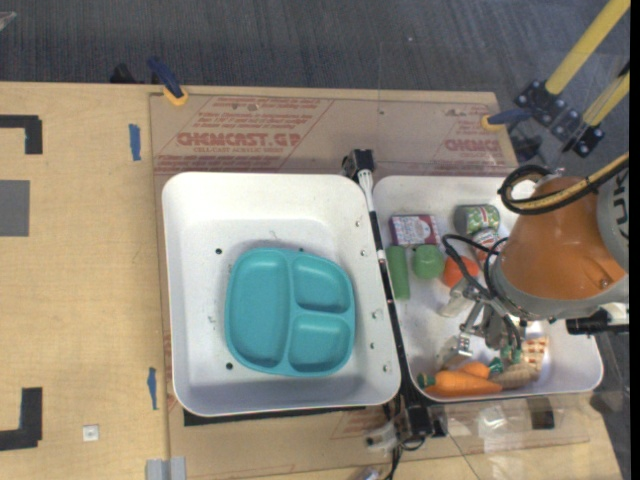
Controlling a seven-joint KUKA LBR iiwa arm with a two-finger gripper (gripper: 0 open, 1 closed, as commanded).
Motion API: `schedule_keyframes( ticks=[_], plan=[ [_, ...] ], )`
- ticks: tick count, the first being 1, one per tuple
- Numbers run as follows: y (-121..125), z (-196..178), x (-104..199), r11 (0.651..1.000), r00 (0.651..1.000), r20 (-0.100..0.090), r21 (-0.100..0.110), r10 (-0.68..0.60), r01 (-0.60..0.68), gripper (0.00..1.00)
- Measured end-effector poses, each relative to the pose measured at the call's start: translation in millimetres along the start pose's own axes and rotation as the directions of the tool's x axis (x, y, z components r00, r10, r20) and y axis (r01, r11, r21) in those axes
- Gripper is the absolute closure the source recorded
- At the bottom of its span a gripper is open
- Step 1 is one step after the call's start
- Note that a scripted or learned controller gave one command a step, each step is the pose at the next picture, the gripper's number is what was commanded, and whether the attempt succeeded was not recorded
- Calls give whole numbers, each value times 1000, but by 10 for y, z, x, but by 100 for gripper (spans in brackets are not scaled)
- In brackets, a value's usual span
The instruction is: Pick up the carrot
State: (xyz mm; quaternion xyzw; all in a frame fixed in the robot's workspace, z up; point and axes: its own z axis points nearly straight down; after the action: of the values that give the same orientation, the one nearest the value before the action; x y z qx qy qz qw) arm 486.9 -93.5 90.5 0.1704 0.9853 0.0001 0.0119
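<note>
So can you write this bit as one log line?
pincer above right white bin | orange carrot at bin's near edge | not grasped

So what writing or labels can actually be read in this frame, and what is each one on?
Red print on the cardboard sheet behind the bins: large letters, too blurred to read for certain.
More red print at the sheet's right end: blurred, unreadable.
Purple packet in the right bin: label too small to read.
Green-labelled can: print unreadable.
Teal tray in the left bin: no text.
</note>
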Motion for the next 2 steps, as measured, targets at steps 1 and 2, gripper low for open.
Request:
schedule_keyframes(
  ticks=[1, 2],
  plan=[
    [-517, 5, -182, 992, 992, -2, -3, -123, 123, 0],
    [-912, -159, -281, 991, 991, -12, 2, -133, 133, 0]
  ],
)
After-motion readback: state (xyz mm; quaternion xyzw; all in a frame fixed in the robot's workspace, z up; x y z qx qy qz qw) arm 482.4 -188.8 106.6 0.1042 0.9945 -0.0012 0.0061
